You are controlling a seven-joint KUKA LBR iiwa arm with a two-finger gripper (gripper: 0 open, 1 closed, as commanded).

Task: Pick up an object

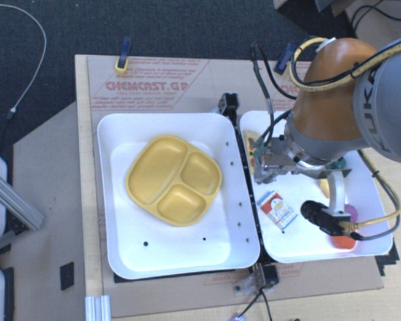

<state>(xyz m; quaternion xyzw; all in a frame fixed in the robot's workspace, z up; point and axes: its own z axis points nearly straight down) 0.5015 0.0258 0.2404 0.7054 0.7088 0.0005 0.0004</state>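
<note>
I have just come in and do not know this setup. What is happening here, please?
A grey and orange robot arm reaches over the right bin, with its pincer near the bin's inner wall. A small red and white box lies loose on the bin floor close to it. The left bin holds a yellow divided plate.

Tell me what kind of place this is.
Probably a robotics lab: a robot arm above the right bin, a left bin beside it, cardboard underneath, a loose cable on carpet.
</note>
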